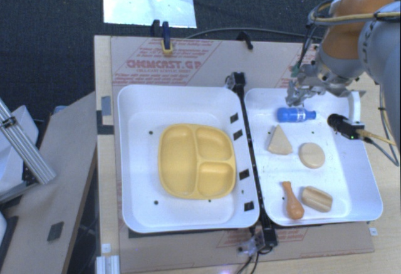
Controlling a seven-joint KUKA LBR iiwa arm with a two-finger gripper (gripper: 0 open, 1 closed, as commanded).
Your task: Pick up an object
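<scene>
The right bin (360,169) holds a blue bottle (295,115) lying on its side near the far edge. In front of it lie a tan wedge (279,141) and a pale round disc (311,155). Nearer the front edge sit an orange-brown drumstick shape (292,200) and a tan bread-like block (316,199). My gripper (296,98) hangs just above the bottle's left part, at the bin's far side. Nothing shows between its fingers.
The left bin (135,141) holds a yellow divided plate (197,160). A black hinge strip (243,141) runs between the bins. The arm's grey body with its orange band (354,22) reaches in from the upper right.
</scene>
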